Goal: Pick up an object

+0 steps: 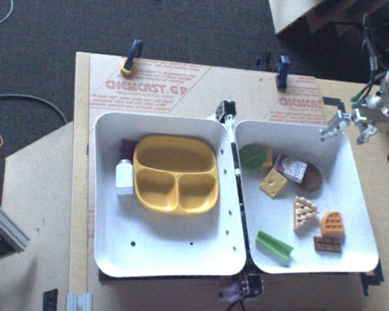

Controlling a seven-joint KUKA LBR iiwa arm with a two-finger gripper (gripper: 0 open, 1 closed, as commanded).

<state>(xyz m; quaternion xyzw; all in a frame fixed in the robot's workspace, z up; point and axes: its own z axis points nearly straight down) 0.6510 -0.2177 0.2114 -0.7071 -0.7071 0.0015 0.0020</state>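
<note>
1. The metal two-finger gripper (350, 125) hangs open and holds nothing, over the right white plastic bin's (362, 198) far corner.
2. That bin holds a holed yellow cheese wedge (273, 183), an orange waffle (332, 223) and a green block (274, 245).
3. The left white bin (101, 231) holds a glossy yellow divided tray (175, 174).

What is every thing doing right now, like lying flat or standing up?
gripper: open, holding nothing, above the right bin's far rim
yellow tray: flat, nothing in it
white bottle: beside the tray
cheese slice: lying flat
green block: lying on its side
waffle: lying flat
</note>
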